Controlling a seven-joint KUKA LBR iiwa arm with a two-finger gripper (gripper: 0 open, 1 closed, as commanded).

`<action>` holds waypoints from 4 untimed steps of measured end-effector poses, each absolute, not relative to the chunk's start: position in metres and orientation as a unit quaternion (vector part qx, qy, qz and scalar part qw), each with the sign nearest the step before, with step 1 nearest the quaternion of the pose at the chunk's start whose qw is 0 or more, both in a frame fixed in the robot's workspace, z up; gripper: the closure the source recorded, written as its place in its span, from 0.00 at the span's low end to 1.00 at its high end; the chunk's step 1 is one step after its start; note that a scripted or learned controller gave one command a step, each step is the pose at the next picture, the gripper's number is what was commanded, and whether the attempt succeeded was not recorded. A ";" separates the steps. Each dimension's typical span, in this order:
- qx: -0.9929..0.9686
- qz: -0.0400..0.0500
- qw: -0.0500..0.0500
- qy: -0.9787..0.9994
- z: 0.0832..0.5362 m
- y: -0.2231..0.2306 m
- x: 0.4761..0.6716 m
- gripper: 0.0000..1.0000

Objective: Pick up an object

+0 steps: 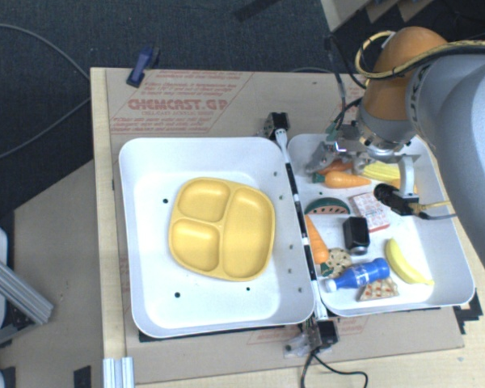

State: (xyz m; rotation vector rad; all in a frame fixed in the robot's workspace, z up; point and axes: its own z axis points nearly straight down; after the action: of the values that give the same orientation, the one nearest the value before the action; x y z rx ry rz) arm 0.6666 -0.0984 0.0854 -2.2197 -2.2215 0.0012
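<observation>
Front rim: bench edge [226, 354] sits closest, with a clamp [311, 338] at the seam between the 2 bins.
Left bin [145, 297]: holds 1 yellow divided plate [222, 227], lying flat near its middle.
Right bin [453, 285]: crowded with small items; blue bottle [357, 276] and a cracker-like piece [377, 290] at the front, banana [406, 262] just beside them, black block [356, 234], red-and-white packet [373, 211], watermelon slice [326, 208], carrot [316, 241] along the left wall.
Gripper [346, 153]: low over the far end of the right bin, above an orange carrot-like piece [347, 180] and a yellow item [381, 171].
Pincer state: cannot tell; the wrist body hides it.
Task progress: judged as the reach-down stage; nothing is seen lifted, so the pick is not yet done.
What is left: closing on 1 object and raising it clear.
In the way: the far items lie touching or nearly so, and the bin's wall is near, so a clean grasp looks awkward.
</observation>
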 end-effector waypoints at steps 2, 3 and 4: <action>-0.707 0.002 0.004 -0.707 0.095 -0.098 0.665 0.00; -0.707 0.002 0.004 -0.708 0.105 -0.097 0.666 1.00; -0.707 0.002 0.004 -0.707 0.105 -0.097 0.666 0.00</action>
State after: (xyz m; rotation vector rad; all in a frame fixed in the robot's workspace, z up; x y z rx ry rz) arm 0.6656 -0.0975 0.1045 -2.2152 -2.2177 0.0075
